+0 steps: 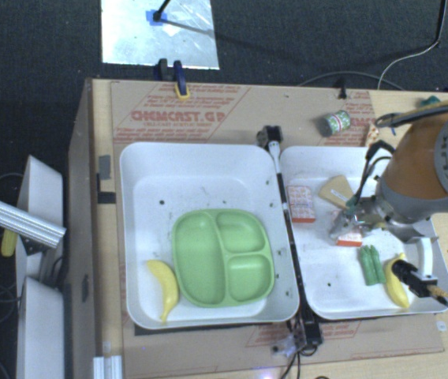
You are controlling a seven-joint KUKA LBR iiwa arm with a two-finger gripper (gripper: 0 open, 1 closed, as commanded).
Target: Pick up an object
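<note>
In the right bin [319, 290], my gripper [347, 229] hangs low at the middle, right over a small orange-and-white item [352, 241] that its body partly hides. Whether that item is between the fingers cannot be made out. A tan block [335, 189] lies just behind the gripper, and a white-and-red packet [300, 203] sits to its left by the bin wall. In front of it to the right lie a green piece [371, 265] and a yellow banana [396, 288].
The left bin [141, 172] holds a green divided plate [222, 257] and a second yellow banana [163, 287] at its front left. A small green-and-white can [336, 121] stands on the bench behind the right bin. My arm [429, 168] covers that bin's right side.
</note>
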